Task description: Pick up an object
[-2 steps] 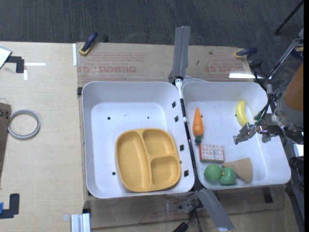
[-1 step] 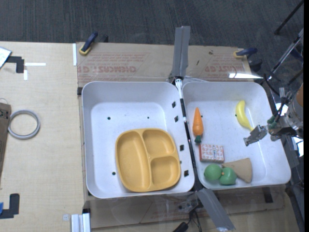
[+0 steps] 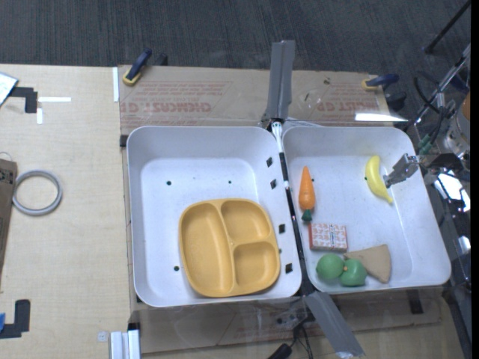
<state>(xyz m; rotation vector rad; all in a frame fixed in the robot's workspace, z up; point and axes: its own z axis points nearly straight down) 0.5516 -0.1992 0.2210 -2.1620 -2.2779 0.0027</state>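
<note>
The arm is mostly cut off at the right edge; its gripper (image 3: pixel 398 172) reaches over the right bin (image 3: pixel 419 275) beside the banana (image 3: pixel 376 178). Finger state cannot be determined. The carrot (image 3: pixel 306 188) lies well apart, near the divider.

one fixed overhead camera, slanted down on both white bins (image 3: pixel 142 223)

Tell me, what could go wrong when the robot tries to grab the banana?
The curved yellow banana lies close to the right bin's side wall, so the hand may bump the wall. The banana's rounded shape could also slip sideways out of a pinch.
</note>
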